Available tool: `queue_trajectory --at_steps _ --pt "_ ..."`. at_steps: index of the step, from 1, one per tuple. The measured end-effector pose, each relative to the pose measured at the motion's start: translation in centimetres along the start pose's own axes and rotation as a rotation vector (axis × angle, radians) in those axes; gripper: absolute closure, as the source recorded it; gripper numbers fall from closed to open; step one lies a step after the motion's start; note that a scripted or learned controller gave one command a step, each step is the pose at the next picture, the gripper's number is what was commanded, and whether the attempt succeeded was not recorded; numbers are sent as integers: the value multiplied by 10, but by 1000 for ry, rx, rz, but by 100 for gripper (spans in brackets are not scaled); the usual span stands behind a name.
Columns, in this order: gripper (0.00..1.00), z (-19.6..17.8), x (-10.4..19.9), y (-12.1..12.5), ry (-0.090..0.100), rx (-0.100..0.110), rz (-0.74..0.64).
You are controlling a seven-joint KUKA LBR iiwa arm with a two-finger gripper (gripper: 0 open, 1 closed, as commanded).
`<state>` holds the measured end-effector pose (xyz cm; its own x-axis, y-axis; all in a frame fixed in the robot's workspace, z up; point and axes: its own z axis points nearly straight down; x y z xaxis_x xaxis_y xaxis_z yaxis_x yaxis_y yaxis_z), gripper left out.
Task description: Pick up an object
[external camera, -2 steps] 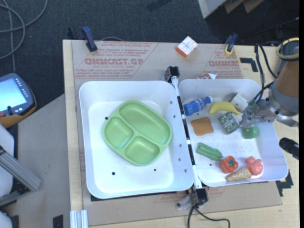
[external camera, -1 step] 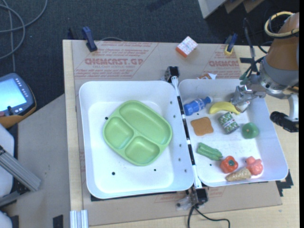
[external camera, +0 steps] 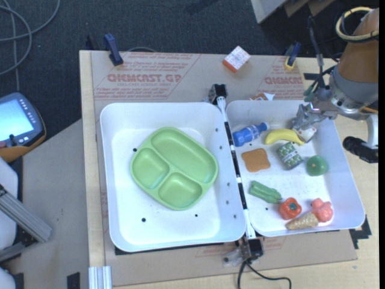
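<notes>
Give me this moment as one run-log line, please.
phase: reaching | pincer: above right bin, beside banana | held: nothing seen | left bin: green tray

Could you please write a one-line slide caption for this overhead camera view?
KUKA arm's hand poised over the banana in the right bin of toy food; green divided plate in the left bin.

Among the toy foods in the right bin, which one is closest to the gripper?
The yellow banana: it lies right beside the gripper near the bin's far edge. The green can, blue bottle and the rest lie farther away.
</notes>
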<state>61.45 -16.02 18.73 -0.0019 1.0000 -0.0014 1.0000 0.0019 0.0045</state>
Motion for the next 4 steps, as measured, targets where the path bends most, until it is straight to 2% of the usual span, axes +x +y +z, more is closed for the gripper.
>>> queue_trajectory --at_steps 1,2,3,4 --pt "100 68 -35 -57 2 11 6" --pt "100 45 -14 23 -1 -4 -4" --pt "100 36 -15 8 2 6 2" --pt "100 18 -3 -25 2 7 3"
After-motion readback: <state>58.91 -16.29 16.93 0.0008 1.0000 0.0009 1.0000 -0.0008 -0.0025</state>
